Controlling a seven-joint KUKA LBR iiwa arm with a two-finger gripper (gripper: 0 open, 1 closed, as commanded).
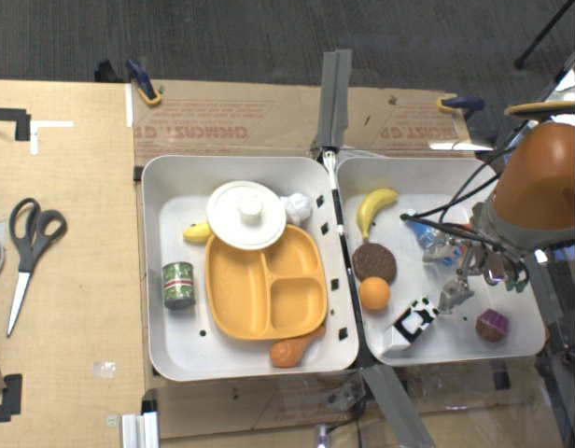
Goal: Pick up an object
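While the hand [454, 292], grip unreadable, hovers there, the right bin [530, 343] holds one banana [373, 208].

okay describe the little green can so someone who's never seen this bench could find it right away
Look at the left white bin, the one with the big yellow divided tray. The green can stands upright by the tray's left edge, near the bin's left wall. It is the only green, cylindrical item there, with a red-and-white label.

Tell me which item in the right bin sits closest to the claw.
The black-and-white block, just below-left of the claw. The purple object, orange, brown disc and banana lie farther off.
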